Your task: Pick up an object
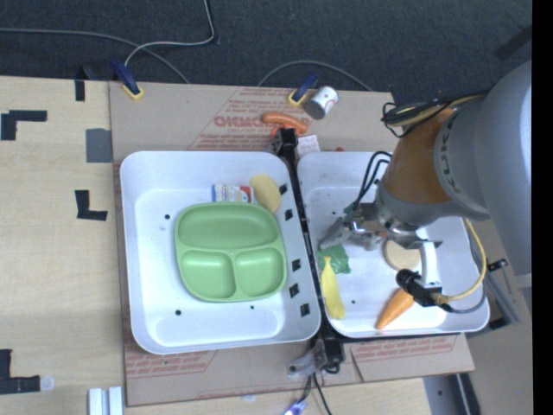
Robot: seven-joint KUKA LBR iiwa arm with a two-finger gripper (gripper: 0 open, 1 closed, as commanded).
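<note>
I see two white bins side by side on the bench. The left bin (147, 258) bears a green divided plate (232, 251) in its middle; at the plate's far edge a small red, white and blue carton (232, 194) lies just beside a pale yellow rounded piece (266, 192).

In the right bin (471, 322) the arm (471, 158) reaches in from the right, its orange band above the wrist, and the gripper (333, 237) is low over the bin's left part, close to the divider between the bins. Its metal fingers (331, 229) point left toward that divider. I cannot tell from this slant whether they are spread or closed, and I see nothing clearly between them.

Just below the gripper lies a small green piece (337, 262), and touching its near side is a yellow banana-shaped object (331, 290). Its long axis runs near to far, along the divider, one end pointing toward the gripper and the other toward the bin's near wall.

Further right, near the near wall, an orange carrot-shaped object (393, 310) lies tilted, its pointed tip toward the near left and its broad end up against a black and white fitting (422, 279) with a yellow cable.

Beyond the bins, on the far cardboard, lie an orange object (285, 121) and a small grey cylinder (320, 102).
</note>
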